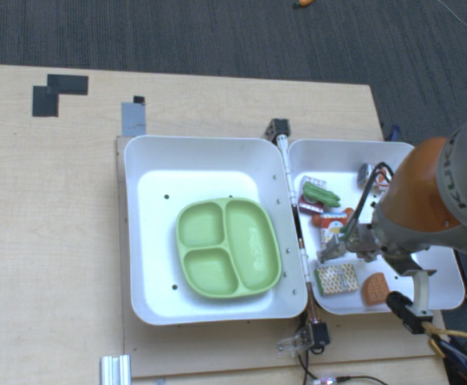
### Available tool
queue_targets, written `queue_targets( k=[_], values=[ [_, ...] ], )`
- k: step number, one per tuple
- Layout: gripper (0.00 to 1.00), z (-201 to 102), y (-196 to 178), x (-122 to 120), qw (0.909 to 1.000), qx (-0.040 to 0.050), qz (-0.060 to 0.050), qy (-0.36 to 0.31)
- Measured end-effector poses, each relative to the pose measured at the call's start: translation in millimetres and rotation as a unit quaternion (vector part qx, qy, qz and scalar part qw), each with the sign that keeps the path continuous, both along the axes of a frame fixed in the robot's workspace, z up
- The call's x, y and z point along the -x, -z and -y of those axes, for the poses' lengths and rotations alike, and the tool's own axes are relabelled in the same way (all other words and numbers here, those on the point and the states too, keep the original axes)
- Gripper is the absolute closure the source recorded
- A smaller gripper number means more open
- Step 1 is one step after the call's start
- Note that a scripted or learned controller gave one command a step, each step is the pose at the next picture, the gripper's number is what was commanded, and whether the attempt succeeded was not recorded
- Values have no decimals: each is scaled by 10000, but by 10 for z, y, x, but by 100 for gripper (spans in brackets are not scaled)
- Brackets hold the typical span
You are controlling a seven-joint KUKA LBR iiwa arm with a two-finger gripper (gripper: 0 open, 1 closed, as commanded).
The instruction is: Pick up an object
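Camera view: arm in from the right, hanging low over the right bin. Claw down among the clutter, jaw state impossible to tell from here. Patterned pouch just below the claw, nearest pick, long axis roughly left-right. Orange lump beside it, green piece farther up. Wrist covering part of the bin. Green tray alone in the left bin.

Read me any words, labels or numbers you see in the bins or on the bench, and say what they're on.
No text can be read.
The patterned packet in the right bin carries print too small and blurred to read.
The green divided plate shows no text.
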State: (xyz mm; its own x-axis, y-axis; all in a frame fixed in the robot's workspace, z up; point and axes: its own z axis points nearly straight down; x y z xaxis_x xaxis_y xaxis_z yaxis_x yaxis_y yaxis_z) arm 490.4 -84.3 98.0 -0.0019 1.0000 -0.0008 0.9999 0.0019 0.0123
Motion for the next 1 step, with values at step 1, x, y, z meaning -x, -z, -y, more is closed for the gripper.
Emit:
queue_targets(
  k=[1],
  values=[
    [0,7,112,15,10000,0,-24,8]
  ],
)
